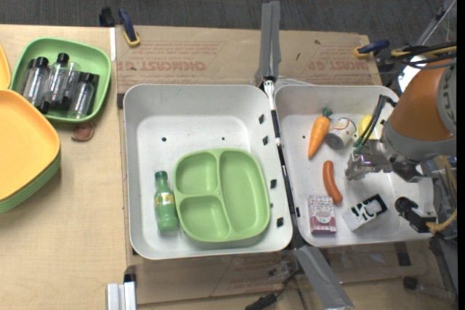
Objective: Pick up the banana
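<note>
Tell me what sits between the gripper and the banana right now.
Nothing visible does. The gripper is low in the right bin, right next to the banana, which lies partly tucked under the arm. The small round can and the carrot lie to the banana's left, off the gripper's path.

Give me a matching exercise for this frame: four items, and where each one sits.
Items:
1. green bottle
2. carrot
3. pink box
4. green divided plate

Places:
A. right bin, near front edge
B. left bin, middle
C. left bin, left of the plate
D. right bin, upper part

Pairs: 1-C, 2-D, 3-A, 4-B
</note>
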Controlling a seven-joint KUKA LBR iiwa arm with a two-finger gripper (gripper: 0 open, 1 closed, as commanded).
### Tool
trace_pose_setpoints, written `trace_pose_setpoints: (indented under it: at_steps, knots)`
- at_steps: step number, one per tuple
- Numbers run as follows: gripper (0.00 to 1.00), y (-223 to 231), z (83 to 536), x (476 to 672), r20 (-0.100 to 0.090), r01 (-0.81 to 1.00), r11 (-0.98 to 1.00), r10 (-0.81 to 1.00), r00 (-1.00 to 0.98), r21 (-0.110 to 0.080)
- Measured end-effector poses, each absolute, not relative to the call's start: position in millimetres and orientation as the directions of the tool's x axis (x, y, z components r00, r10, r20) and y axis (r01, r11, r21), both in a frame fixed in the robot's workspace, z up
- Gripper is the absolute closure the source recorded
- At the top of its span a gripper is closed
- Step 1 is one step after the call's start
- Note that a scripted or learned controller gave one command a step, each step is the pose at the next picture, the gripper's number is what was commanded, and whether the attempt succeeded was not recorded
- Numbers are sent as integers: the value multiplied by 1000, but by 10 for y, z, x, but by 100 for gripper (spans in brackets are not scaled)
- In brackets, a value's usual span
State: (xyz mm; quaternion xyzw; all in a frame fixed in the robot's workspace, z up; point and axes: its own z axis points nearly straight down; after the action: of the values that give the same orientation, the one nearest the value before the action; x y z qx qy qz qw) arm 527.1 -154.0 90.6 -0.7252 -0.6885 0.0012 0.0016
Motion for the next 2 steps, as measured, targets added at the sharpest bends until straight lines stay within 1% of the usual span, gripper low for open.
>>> trace_pose_setpoints:
  at_steps: [1, 2]
  knots:
    - [100, -1910, 994, 5671, -2, 963, -269, 963, 269, -2]
    - [100, -1533, 906, 5192, -1, 930, -368, 930, 368, -4]
